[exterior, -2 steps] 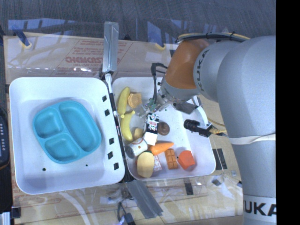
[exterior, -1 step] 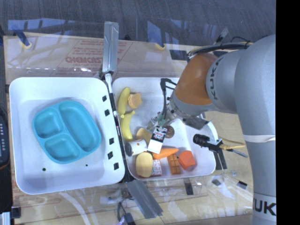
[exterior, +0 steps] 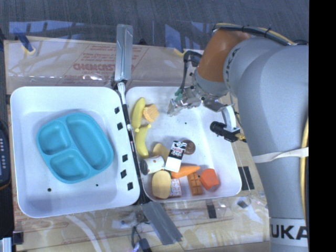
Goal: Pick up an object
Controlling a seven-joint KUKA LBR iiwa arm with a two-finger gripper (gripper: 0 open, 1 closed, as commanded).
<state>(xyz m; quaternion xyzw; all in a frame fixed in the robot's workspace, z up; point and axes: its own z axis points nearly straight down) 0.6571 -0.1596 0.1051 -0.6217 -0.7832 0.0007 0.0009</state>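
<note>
The end effector (exterior: 178,103) is seen low over the bare upper floor of the right bin (exterior: 210,118); whether it's open or closed can't be told from here, and nothing is seen gripped. Two bananas (exterior: 139,127) are lined along the bin's left wall, with the toy food (exterior: 181,172) piled nearer the front. A blue divided plate (exterior: 75,147) is sat in the left bin (exterior: 26,109).

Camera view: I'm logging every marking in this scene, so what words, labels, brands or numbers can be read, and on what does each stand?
"UKA" in white letters, cut off at the frame's bottom edge, on the arm's grey base.
Red print on the clear sheet behind the bins: too blurred to read.
Black-and-white label on the small carton in the right bin: too small to read.
</note>
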